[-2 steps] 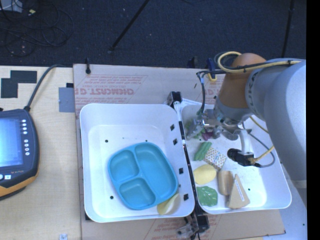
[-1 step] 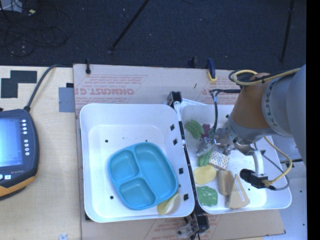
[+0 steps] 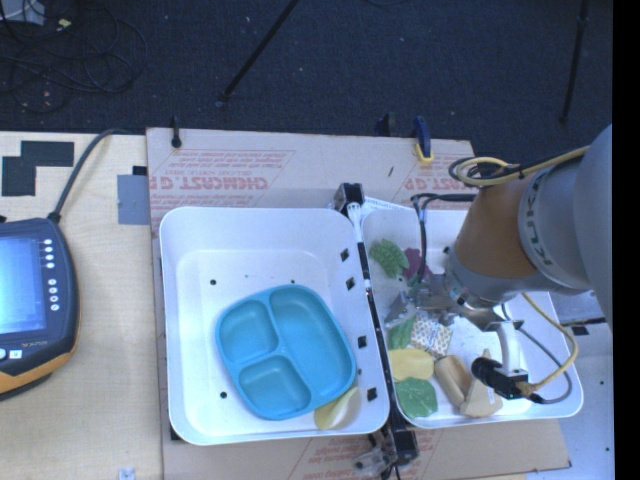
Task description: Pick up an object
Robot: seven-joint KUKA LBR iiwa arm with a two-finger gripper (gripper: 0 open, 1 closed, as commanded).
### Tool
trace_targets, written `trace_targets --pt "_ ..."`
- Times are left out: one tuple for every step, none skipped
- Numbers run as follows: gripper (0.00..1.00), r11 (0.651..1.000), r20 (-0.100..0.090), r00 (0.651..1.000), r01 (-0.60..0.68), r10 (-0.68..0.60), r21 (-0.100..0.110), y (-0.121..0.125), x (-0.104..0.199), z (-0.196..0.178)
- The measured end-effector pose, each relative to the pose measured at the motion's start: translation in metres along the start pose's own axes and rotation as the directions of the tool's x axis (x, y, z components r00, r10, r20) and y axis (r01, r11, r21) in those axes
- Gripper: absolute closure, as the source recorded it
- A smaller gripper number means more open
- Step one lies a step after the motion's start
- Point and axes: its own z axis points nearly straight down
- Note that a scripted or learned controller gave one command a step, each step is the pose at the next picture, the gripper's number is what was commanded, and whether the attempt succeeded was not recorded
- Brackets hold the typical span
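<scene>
Bins (image 3: 190, 268): two; blue tray (image 3: 285, 350): one

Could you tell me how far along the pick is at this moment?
Done: the arm has reached over the right bin. In hand: its wrist sits above the pile of objects. Left: no object is visibly lifted, so the grasp and lift remain. The blue tray lies in the left bin.

Camera: single fixed unit above the bench (image 3: 90, 178) | Facing: downward at a slant | Coverage: left bin (image 3: 190, 268) and right bin (image 3: 565, 393) in full, dark floor beyond the far edge | Range: moderate | Arm (image 3: 540, 228) enters from frame right
</scene>
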Motion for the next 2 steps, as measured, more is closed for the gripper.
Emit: trace_targets --pt "0.00 1.000 0.000 1.000 0.003 -0.003 -0.002 -0.006 -0.003 0.000" --pt "0.00 1.000 0.001 1.000 -0.002 0.002 -0.003 -0.020 0.005 0.000"
